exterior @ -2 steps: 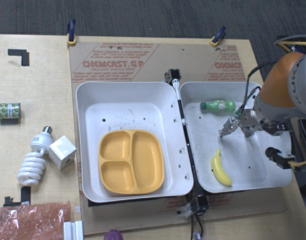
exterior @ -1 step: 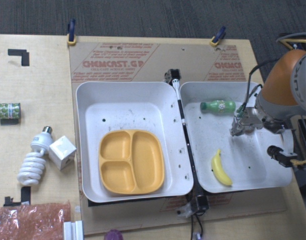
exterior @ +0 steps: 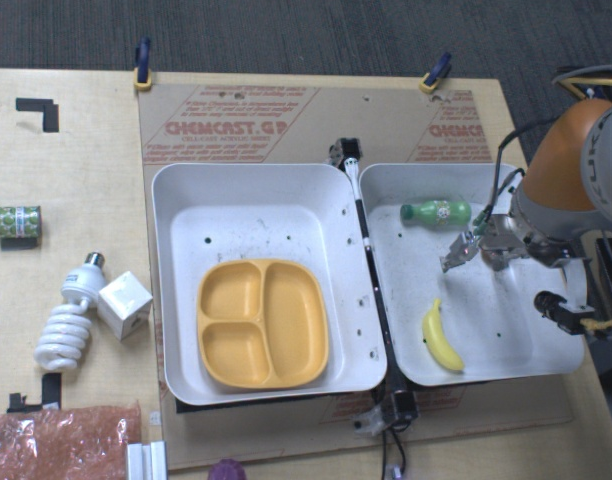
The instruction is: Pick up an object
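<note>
Glossy white plastic bins (exterior: 176,268), a matt yellow plastic tray (exterior: 263,323), brown cardboard (exterior: 236,118) beneath.

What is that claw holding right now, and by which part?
Nothing. The claw hangs over the right bin with nothing between its tips. The green bottle lies just beside it and the banana lies nearer the front.

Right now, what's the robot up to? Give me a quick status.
Gripper low in right white bin, holding nothing. Green plastic bottle just beyond it; yellow banana nearer the front. Nothing blocking.

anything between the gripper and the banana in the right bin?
No. In the camera view, bare white bin floor separates the gripper from the banana; the green bottle lies above, off that line.
</note>
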Robot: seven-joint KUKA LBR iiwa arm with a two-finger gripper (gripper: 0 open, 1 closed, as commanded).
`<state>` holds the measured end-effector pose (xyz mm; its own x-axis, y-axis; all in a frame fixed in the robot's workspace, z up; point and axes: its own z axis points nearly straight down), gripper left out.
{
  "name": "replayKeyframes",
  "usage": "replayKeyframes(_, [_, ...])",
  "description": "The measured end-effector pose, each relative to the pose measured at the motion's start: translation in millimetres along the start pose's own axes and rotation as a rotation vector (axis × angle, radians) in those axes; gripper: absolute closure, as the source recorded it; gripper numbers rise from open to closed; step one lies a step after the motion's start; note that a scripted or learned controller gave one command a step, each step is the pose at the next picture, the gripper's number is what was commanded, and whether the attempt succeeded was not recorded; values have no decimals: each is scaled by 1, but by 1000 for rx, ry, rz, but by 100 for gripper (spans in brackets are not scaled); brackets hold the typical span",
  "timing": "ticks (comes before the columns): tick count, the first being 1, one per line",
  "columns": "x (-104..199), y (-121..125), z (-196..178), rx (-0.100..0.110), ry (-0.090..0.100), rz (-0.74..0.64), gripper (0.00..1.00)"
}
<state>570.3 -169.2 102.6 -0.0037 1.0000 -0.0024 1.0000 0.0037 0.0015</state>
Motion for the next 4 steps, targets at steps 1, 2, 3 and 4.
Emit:
replayKeyframes(1, [39, -60, 10, 1, 2, 6, 0])
replayKeyframes(2, [39, -59, 0, -1, 1, 7, 100])
replayKeyframes(3, [-7, -14, 10, 0, 1, 3, 100])
replayKeyframes(4, [-7, -14, 10, 0, 1, 2, 0])
